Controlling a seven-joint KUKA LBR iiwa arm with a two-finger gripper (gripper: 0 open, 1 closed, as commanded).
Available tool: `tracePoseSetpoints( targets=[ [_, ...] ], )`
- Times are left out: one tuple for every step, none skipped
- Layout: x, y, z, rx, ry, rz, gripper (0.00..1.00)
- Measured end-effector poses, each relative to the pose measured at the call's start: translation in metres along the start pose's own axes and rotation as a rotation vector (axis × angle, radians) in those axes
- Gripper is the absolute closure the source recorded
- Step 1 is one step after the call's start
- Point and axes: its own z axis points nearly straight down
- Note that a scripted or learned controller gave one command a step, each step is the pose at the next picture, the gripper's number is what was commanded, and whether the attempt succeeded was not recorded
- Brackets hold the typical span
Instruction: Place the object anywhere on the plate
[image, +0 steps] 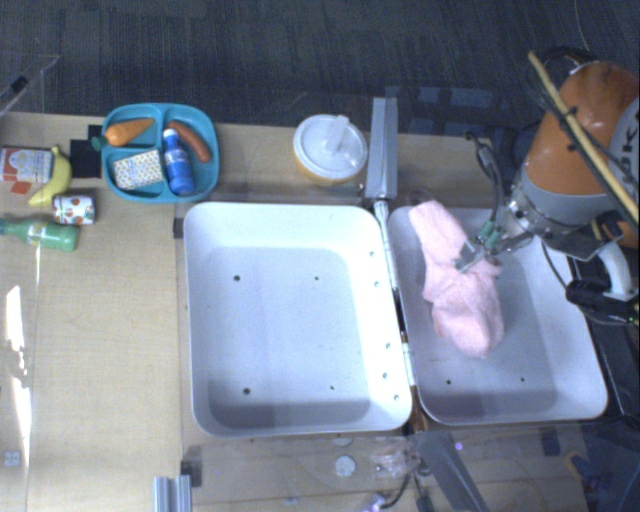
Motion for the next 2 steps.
tracePoseSetpoints(
  targets=[
    [0.0,0.002,0.005,0.001,0.0,-0.002,1.0],
    [0.04,0.027,0.009,0.0,0.001,-0.406,1.0]
  ],
)
